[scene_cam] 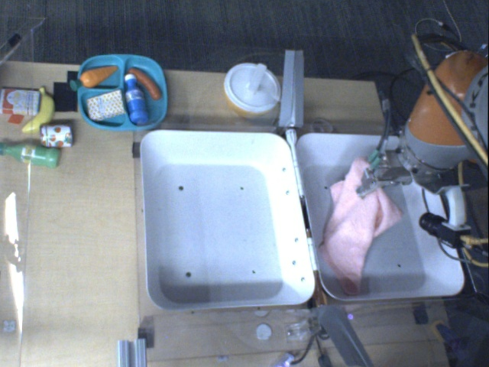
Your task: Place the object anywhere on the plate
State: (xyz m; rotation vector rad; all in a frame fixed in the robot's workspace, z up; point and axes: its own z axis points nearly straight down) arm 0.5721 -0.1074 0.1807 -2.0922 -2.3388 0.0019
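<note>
My gripper point(376, 176) seems pinched on the top edge of the pink cloth point(353, 228) at three o'clock in the right bin point(443, 281), though the grip looks thin, so the drooping cloth could slip free.

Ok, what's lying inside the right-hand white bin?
A crumpled pink cloth lies in the right white bin, its top corner at the hand. Whatever is beneath the cloth is covered.
</note>
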